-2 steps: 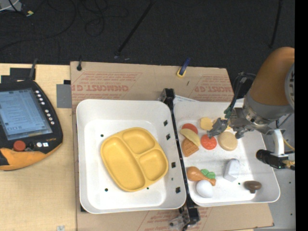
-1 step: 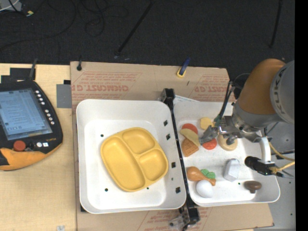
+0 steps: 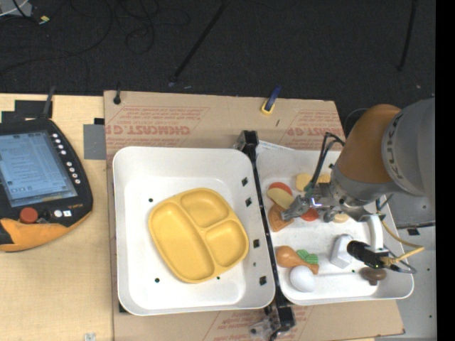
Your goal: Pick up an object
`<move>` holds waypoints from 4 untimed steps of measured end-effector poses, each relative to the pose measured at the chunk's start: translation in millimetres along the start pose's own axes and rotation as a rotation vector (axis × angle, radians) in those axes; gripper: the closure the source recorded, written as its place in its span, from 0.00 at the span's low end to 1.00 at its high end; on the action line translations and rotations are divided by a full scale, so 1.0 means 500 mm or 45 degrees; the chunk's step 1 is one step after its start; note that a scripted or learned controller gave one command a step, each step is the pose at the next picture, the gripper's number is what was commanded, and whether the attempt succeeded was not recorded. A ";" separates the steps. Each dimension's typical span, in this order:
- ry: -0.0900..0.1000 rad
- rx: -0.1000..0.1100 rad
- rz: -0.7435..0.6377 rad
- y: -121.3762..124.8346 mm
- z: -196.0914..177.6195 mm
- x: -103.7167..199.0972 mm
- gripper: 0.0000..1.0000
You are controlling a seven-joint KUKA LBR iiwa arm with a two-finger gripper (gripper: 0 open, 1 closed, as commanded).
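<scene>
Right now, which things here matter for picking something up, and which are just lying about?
For the job:
claw
small toy foods in the right white bin: white egg, orange drumstick, red-and-yellow piece

Lying about:
yellow divided plastic plate in the left white bin
black touchscreen pendant

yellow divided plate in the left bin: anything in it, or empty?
Empty. The yellow plate lies flat in the left bin, and all three of its compartments show bare yellow. The small toy items lie in the right bin.

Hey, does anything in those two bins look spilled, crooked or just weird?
Nothing spilled. The yellow divided plate lies askew in the left bin, turned diagonal to its walls. The small toys in the right bin are just loosely jumbled.
</scene>
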State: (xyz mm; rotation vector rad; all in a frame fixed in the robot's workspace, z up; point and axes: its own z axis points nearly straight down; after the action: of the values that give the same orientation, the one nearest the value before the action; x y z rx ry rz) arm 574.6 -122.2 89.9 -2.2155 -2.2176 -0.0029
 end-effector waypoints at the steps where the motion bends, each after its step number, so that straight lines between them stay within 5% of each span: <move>1: -0.001 -0.009 0.004 0.005 -0.028 -0.005 1.00; 3: -0.008 -0.006 0.000 0.002 -0.231 0.004 1.00; 4: -0.007 -0.002 0.000 0.003 -0.275 0.002 1.00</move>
State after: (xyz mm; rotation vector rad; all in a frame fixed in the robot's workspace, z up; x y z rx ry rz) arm 576.4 -122.2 227.2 -2.2187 -2.2216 0.0014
